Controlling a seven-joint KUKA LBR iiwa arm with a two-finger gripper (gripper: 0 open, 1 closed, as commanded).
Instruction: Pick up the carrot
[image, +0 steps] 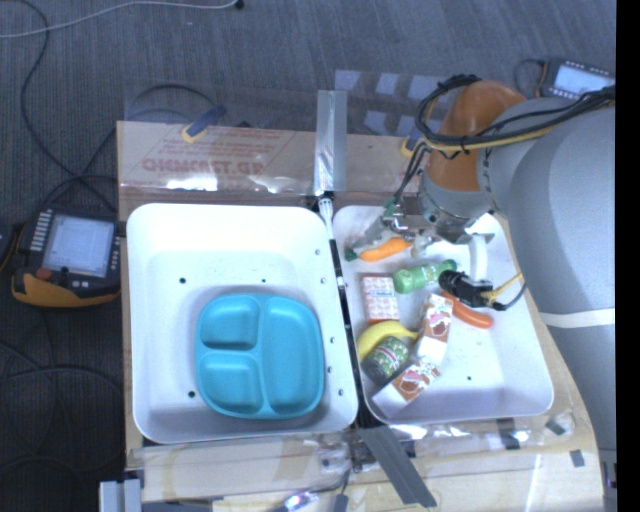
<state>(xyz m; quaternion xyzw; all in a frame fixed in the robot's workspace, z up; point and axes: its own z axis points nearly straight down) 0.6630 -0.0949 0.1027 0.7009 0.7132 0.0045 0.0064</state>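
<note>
Over in the right bin (520, 395), the arm has its wrist low at the far end, the orange band (478, 110) tipped toward the back wall and the gripper (405, 228) hanging just over the toys. From where I stand that low, tilted pose looks like an approach for a pinch from above, chosen, I'd guess, because the carrot (384, 252) lies flat on the bin floor close to the far-left corner, where a straight-down reach has little room beside the wall.

The carrot is a small orange piece lying roughly crosswise, its greenish stem end (352, 254) pointing toward the divider between the bins. It sits just in front of and below the gripper, very near the metal tips, perhaps touching them, but I cannot make out whether the fingers are spread or closed, nor whether the carrot is actually between them; the wrist and cabling hide that.

Close by are a green bottle (420, 275), a pink wafer block (379, 297), a yellow banana (383, 334), a green can (391, 357), a small carton (433, 327) and a red-orange sausage-like piece (470, 315). The bottle lies nearest the carrot and could get nudged. A blue divided plate (262, 352) rests in the left bin (160, 260), well apart from all this.
</note>
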